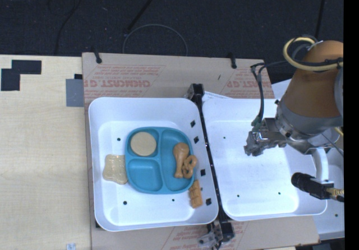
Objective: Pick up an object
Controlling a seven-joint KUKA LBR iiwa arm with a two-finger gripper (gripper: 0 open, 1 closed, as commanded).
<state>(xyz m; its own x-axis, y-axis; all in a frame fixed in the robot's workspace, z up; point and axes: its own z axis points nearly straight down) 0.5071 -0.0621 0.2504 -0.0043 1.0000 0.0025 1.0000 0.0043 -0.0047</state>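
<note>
In the left bin lies a blue sectioned plate. A round tan cookie rests in its upper left section, and a brown drumstick with a pretzel lies in its right section. A pale bread slice sits on the bin floor left of the plate. A small brown food piece lies below the plate's right corner. My gripper hangs over the right bin, near its upper right part, far from all the food.
A black clamp divider runs between the two bins. Cardboard lies under both bins. A black cable loops down to the wrist. A black handle-like part juts over the right bin's lower right edge.
</note>
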